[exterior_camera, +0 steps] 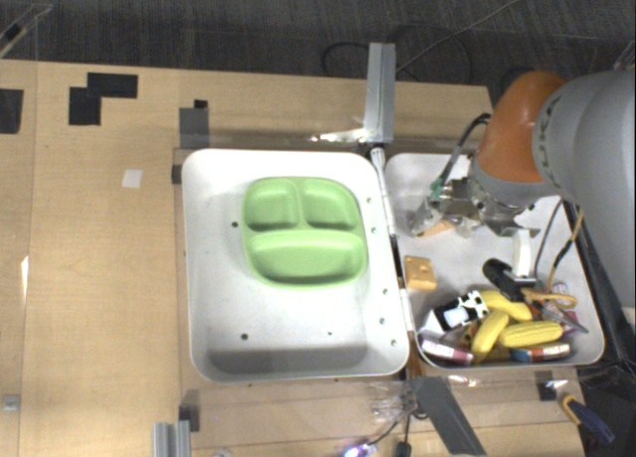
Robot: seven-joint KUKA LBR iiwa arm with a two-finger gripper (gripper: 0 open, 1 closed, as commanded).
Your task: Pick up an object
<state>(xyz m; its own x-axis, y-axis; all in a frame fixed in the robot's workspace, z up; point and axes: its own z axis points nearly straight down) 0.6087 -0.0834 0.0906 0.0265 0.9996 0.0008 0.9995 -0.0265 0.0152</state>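
Note:
The gripper (444, 219) hangs over the upper part of the right bin (407, 179), with the grey arm and its orange band reaching in from the right. Below it, near the bin's left wall, lies a small tan wooden block (419, 273), apart from the gripper. A pile sits in the bin's lower part: yellow bananas (509, 328), a black-and-white toy (460, 311) and several markers (449, 351). I see nothing between the gripper and the bin floor that it clearly holds.
The left bin (214, 296) holds a green divided plate (302, 228) in its upper middle. A metal post (381, 92) stands behind the wall between the bins. Wooden bench surface spreads out to the left.

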